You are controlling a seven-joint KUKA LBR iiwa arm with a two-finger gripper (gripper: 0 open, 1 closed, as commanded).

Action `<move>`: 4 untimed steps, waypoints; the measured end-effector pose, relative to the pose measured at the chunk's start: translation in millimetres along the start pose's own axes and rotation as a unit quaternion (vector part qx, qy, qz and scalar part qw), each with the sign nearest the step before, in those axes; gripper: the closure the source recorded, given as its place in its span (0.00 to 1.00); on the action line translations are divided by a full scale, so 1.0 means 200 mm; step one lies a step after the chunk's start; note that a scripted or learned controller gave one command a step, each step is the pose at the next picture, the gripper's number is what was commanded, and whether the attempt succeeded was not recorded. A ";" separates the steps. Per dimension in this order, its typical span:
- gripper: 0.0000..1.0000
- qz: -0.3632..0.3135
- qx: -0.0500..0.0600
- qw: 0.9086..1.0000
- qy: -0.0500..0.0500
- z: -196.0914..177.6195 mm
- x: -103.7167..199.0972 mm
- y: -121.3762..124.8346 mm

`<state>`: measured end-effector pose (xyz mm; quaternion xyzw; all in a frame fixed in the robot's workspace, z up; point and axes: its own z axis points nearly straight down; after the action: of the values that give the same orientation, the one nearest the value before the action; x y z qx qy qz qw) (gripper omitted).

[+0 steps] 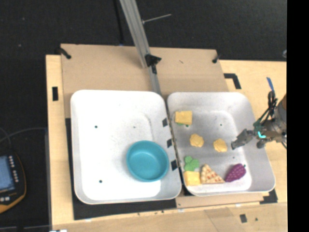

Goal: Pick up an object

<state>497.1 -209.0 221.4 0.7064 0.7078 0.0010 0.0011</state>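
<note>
The right bin (241, 103) holds several small toy foods. A yellow square block (183, 118) lies near its upper left, with two small yellow pieces (196, 140) (220, 145) in the middle. Along the front edge lie a green piece (191, 163), a yellow block (192, 178), a pizza slice (210, 175) and a purple grape bunch (235, 172). My gripper (238, 142) reaches in from the right over this bin. Its tip is just right of the second small yellow piece and above the grapes. Nothing is seen held in it.
A blue bowl (146, 160) sits in the left bin (96, 110) near its front right corner. A grey metal pole (137, 30) slants down from the top to the gap between the bins. A handheld pendant (8, 175) lies at the far left.
</note>
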 end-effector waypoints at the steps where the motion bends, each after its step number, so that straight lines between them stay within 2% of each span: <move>1: 0.00 0.001 0.003 1.000 0.000 0.28 0.02 0.04; 2: 0.00 0.001 0.003 1.000 0.000 0.55 -0.03 0.03; 3: 0.00 0.002 0.001 1.000 -0.001 0.60 -0.04 0.03; 4: 1.00 0.005 -0.001 1.000 -0.002 0.55 -0.05 0.03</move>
<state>504.2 -218.1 112.3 0.7099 0.7043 0.0009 0.0031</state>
